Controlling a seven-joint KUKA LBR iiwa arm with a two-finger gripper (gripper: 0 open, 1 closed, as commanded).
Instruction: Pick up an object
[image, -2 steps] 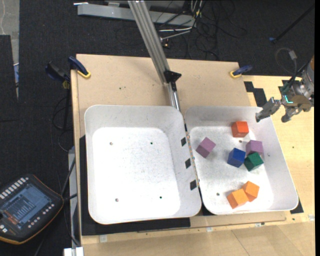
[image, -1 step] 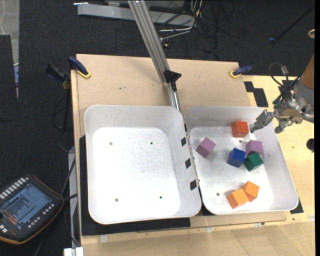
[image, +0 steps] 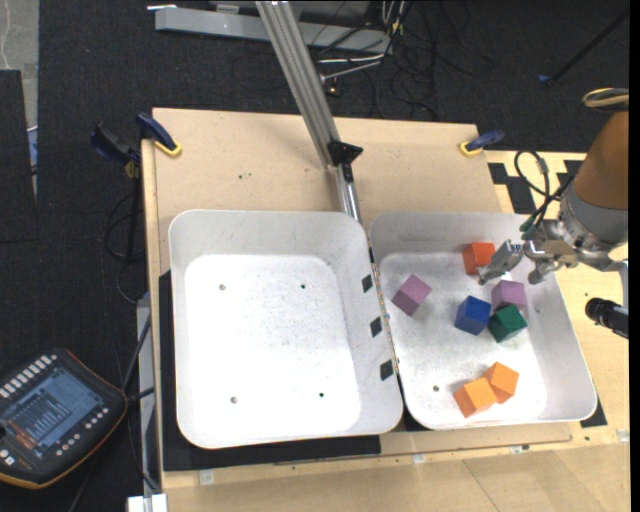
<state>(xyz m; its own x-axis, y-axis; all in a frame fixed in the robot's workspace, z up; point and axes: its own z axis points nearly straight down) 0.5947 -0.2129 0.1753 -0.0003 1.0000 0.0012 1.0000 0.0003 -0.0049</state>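
1. While the left bin (image: 265, 330) lies bare and white on the tabletop (image: 250, 150), all the blocks sit in the right bin (image: 440, 405).
2. Leftmost there is a lilac cube (image: 411, 294), turned corner-on to the bin walls, with free floor all round it.
3. Past it a blue cube (image: 473, 315) touches a green cube (image: 508, 322), and a second lilac cube (image: 510, 294) sits just behind the green one.
4. Two orange blocks (image: 487, 388) lie touching near the bin's front rim.
5. A red-orange cube (image: 478, 257) sits near the back wall, with no long axis to speak of.
6. Just beside it on its right hangs the pincer (image: 520, 262), its fingers spread and nothing between them.
7. Dark floor, cables and a teach pendant (image: 50, 415) surround the tabletop.
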